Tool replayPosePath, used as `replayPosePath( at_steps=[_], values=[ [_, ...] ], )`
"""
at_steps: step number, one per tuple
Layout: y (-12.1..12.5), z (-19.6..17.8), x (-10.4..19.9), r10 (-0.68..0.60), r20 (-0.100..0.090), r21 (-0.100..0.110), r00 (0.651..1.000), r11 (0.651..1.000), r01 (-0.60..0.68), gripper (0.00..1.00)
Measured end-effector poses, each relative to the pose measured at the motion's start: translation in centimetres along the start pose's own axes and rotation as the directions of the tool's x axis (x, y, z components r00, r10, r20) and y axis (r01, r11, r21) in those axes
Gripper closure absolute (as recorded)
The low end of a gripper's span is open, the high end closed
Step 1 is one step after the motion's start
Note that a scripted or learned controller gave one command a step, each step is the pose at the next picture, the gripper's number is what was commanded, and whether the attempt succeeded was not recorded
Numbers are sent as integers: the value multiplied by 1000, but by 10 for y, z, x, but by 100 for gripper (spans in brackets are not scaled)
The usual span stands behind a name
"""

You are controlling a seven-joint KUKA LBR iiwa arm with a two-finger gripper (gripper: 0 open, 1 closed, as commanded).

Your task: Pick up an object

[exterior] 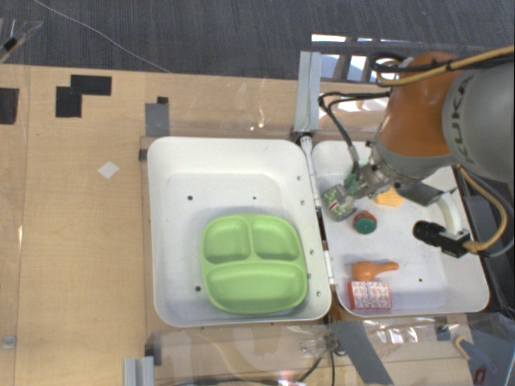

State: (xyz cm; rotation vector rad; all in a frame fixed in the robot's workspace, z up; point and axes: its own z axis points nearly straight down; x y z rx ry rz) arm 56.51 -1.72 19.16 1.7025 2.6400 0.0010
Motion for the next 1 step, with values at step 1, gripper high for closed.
replayPosePath(
  at_steps=[1],
  values=[
    [0,0,0,1,0,-1,1000,1000,-1,0]
  ],
)
